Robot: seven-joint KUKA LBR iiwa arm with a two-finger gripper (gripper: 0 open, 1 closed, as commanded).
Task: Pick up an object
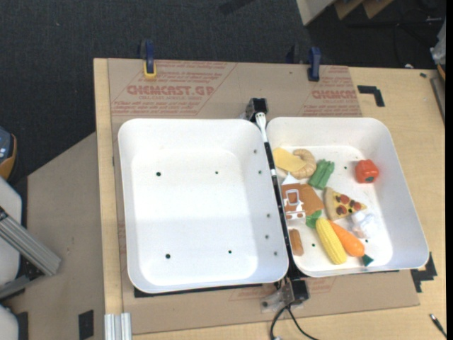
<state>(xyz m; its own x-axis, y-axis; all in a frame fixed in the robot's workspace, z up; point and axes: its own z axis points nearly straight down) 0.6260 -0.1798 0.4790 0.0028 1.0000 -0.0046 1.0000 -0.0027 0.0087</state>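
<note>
Toy food piled in right bin (391, 218), beside left bin (191, 211).
Crowded toward the shared wall: croissant (305, 161), green piece (322, 173), pizza slice (344, 204), corn (330, 240) touching carrot (347, 239). Set apart near the far side: red tomato (365, 171). Gripper state: cannot tell.

Red "CHEMCAST GP" print repeats on the brown board (212, 83) behind the bins.
</note>
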